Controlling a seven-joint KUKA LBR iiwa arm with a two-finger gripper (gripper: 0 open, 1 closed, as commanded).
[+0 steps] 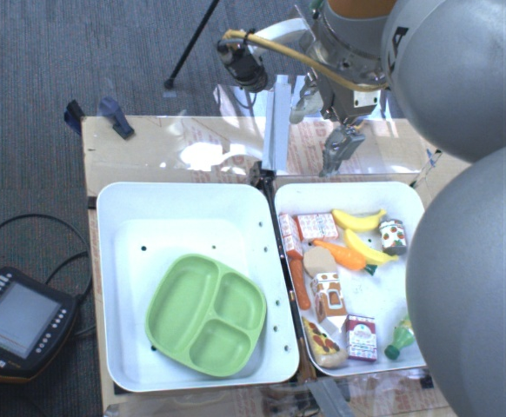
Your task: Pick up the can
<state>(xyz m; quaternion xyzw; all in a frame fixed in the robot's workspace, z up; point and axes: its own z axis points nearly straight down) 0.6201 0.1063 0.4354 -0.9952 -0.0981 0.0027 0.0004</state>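
One can (392, 235) among toy foods in right bin (414, 200), green tray (206, 314) in left bin (123, 207), fingers (340, 153) above far rim, narrow, holding nothing.

Robot lab: teach pendant (18, 324), tripod (196, 33).

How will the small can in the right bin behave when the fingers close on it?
The can looks short, round and rigid, so it should keep its shape in a pinch. It seems to lie tilted against a banana near the right bin's far corner, so it may roll or slip aside if pushed. Its smooth printed side could be slippery.
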